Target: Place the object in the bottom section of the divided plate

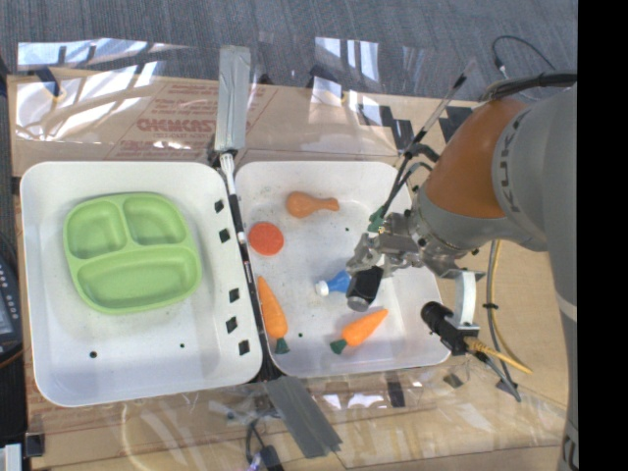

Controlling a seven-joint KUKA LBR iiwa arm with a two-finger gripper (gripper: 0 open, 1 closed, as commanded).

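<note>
Nothing placed yet: the plate (132, 252) in the left bin (39, 263) is seen with all sections bare, the gripper (365, 285) is lowered beside the blue bottle (337, 285) in the right bin (314, 180), jaw state cannot be told.

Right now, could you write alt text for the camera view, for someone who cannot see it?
A grey and orange robot arm reaches from the right, its gripper low over a blue object in the right bin, among two carrots, a red disc and an orange drumstick. A green divided plate sits in the left bin.
</note>
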